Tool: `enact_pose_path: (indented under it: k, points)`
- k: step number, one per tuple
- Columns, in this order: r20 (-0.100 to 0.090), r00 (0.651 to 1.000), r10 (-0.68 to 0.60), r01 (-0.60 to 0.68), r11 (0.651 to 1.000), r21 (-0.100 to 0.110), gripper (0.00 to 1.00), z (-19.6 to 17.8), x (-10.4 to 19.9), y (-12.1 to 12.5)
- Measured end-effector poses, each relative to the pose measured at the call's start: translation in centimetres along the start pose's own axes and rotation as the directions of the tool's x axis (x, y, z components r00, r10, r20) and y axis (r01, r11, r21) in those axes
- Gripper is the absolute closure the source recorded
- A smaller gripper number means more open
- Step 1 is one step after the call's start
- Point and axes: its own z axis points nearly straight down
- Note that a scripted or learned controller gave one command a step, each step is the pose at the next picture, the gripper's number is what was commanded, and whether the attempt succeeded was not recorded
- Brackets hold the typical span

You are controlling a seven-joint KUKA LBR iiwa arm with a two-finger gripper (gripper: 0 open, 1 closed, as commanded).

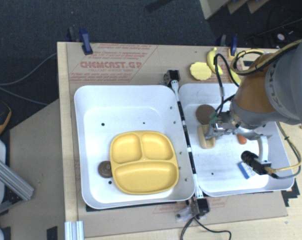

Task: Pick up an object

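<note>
Hovering in the right bin (pixel 276 181), the gripper (pixel 214 129) is positioned directly over the tan block (pixel 207 139); finger state cannot be determined.

tan wooden block (pixel 207 138), upright, right bin (pixel 231 184)

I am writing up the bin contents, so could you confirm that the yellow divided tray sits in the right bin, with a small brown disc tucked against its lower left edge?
Not quite: the camera view shows the yellow divided tray in the left bin, not the right bin. The rest holds: the small brown disc lies against the tray's lower left edge.
</note>
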Motion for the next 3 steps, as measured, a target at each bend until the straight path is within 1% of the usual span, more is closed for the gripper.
enact_pose_path:
  k: [1, 2, 3]
  points:
    - [0.000, 1.000, 0.000, 0.000, 1.000, -0.005, 0.00, 0.2, -0.4, 4.2]
    - [-0.001, 1.000, -0.001, 0.001, 1.000, -0.003, 0.00, 0.4, -4.9, 8.6]
    - [0.001, 1.000, 0.004, -0.004, 1.000, 0.002, 0.00, -2.1, -13.4, 11.0]
